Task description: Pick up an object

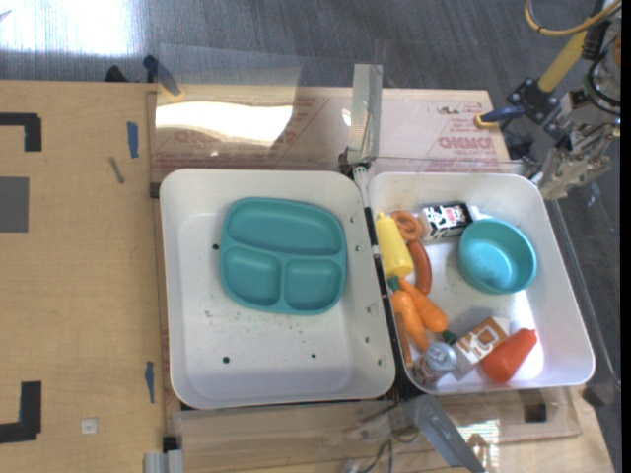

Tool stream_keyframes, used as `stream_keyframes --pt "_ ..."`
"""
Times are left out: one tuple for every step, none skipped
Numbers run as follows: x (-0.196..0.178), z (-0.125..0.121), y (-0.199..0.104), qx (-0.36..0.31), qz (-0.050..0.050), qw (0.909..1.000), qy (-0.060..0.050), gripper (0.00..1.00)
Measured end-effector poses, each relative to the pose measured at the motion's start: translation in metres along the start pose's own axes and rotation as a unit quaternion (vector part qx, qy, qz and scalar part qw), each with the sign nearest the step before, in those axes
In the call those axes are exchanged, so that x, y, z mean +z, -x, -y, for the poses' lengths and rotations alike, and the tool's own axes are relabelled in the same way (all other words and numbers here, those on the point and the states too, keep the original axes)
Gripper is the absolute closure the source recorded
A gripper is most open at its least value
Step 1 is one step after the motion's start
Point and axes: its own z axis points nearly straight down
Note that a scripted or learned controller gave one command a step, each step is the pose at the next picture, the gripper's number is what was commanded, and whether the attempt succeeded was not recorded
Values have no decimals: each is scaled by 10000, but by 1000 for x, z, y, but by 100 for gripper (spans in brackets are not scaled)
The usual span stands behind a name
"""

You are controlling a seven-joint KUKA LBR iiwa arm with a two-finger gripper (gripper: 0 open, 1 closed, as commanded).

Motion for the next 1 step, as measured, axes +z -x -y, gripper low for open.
stream_keyframes --pt "-14 2 1 25 21 10000 -62 100"
